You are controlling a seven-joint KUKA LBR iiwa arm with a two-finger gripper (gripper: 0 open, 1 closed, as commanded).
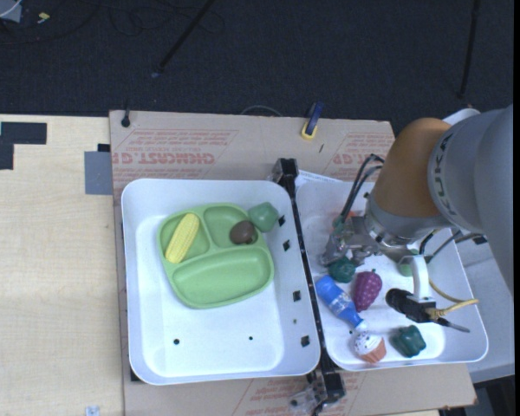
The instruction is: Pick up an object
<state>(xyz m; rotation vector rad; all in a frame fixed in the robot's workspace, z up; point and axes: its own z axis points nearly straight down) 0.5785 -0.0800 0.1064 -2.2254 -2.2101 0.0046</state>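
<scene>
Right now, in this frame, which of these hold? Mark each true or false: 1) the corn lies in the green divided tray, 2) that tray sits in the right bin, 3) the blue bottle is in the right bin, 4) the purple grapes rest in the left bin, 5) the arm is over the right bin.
1) True. The yellow corn lies in an upper compartment of the green divided tray.
2) False. The tray sits in the left bin.
3) True. The blue bottle lies in the right bin.
4) False. The purple grapes are in the right bin, beside the bottle.
5) True. The arm reaches over the right bin, above the grapes.
</scene>
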